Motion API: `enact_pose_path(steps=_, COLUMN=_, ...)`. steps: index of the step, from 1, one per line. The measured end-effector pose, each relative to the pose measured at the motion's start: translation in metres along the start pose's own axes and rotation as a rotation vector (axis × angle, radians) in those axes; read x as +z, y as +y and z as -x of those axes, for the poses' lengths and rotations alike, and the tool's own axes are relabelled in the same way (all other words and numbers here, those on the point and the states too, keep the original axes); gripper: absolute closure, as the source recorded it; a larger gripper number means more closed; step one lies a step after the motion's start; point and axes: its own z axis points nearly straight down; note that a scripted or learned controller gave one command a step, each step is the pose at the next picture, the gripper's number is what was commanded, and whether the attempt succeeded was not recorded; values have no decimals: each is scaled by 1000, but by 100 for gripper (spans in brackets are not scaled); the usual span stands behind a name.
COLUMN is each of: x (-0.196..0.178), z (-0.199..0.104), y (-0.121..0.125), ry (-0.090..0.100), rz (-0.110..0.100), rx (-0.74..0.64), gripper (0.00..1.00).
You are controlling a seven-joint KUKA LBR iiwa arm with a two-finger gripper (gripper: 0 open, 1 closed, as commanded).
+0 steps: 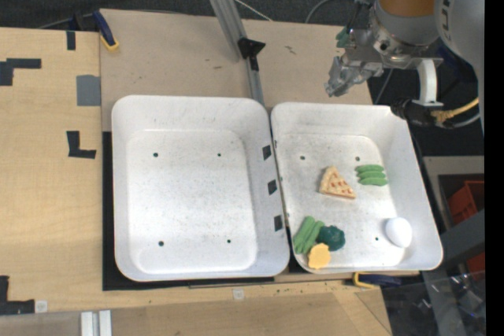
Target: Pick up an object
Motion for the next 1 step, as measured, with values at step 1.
enact_pose_path(steps=1, x=22, z=-49, y=-10, ry=0, rz=-2, rx=-1, gripper=100)
